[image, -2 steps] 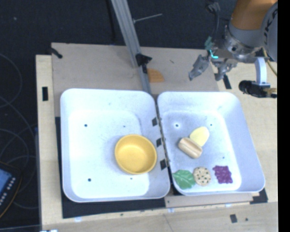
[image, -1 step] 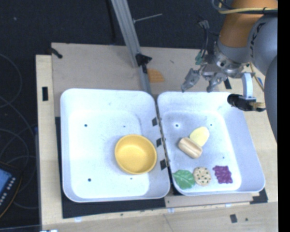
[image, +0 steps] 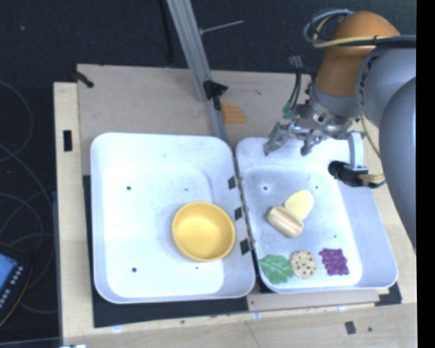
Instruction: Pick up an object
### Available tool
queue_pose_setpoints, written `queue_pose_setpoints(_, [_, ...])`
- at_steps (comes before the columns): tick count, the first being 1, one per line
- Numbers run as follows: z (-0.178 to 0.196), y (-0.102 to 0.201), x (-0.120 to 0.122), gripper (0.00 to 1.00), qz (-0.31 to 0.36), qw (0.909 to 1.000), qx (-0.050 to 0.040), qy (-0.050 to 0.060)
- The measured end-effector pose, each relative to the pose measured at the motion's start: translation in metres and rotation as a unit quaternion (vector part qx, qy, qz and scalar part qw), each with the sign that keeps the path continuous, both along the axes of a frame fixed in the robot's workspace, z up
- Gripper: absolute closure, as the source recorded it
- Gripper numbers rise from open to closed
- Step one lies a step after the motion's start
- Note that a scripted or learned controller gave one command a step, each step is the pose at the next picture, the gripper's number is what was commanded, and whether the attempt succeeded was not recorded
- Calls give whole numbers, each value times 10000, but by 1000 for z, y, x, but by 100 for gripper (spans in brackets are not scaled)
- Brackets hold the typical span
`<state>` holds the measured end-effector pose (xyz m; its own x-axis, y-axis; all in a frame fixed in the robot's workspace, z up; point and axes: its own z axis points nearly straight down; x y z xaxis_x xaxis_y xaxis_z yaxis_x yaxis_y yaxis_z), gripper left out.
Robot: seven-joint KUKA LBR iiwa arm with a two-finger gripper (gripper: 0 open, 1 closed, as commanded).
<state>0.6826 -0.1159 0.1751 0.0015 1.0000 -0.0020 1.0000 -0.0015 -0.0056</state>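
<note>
Here the end effector (image: pixel 293 141) hovers spread and empty over the right bin's (image: pixel 362 220) far rim, wrist partly hidden.

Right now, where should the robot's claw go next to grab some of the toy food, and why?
Probably toward the camera and down. The gripper hangs open over the back edge of the right bin, holding nothing. The nearest things, the yellow piece and the bread roll touching it, lie nearer the bin's middle.

The two shallow white plastic bins (image: pixel 159 165) look smooth and faintly glossy; the round yellow plastic bowl (image: pixel 203 230) shines; the pale wooden counter (image: pixel 145 100) is matt.
</note>
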Motion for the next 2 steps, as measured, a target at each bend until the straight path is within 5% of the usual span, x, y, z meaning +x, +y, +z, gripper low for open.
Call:
queue_pose_setpoints(1, [-42, -4, -1, 0, -5, 10000, -2, -15])
queue_pose_setpoints(2, [-28, -5, 1, 100, -12, 10000, -4, -50])
